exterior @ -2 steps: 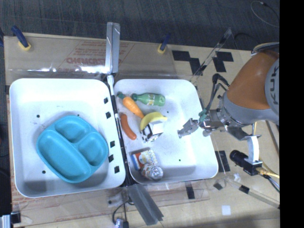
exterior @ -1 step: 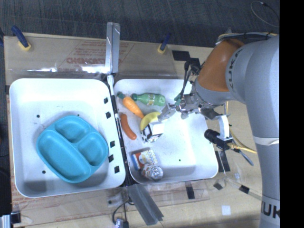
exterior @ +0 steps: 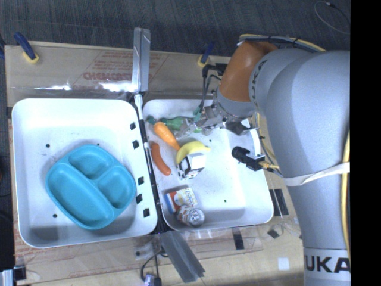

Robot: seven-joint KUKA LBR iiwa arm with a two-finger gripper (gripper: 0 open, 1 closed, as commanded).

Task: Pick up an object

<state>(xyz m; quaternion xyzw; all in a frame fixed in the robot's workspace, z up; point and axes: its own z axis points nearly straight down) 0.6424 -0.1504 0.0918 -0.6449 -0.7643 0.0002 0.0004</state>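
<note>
In the right bin (exterior: pixel 250 204) lie an orange carrot (exterior: pixel 166 134), a reddish sausage (exterior: pixel 160 158), a yellow banana (exterior: pixel 190 149), a small white and black box (exterior: pixel 190 167) and a clear bottle with a colourful label (exterior: pixel 186 208). A green object (exterior: pixel 173 123) lies at the bin's back wall. My gripper (exterior: pixel 199 121) hangs low at the back of this bin, just right of the green object and above the banana. Nothing visibly sits in it.
The left bin (exterior: pixel 36 219) holds a blue divided plate (exterior: pixel 90 185). A metal divider (exterior: pixel 141 58) stands between the bins at the back. The grey arm covers the right side of the right bin.
</note>
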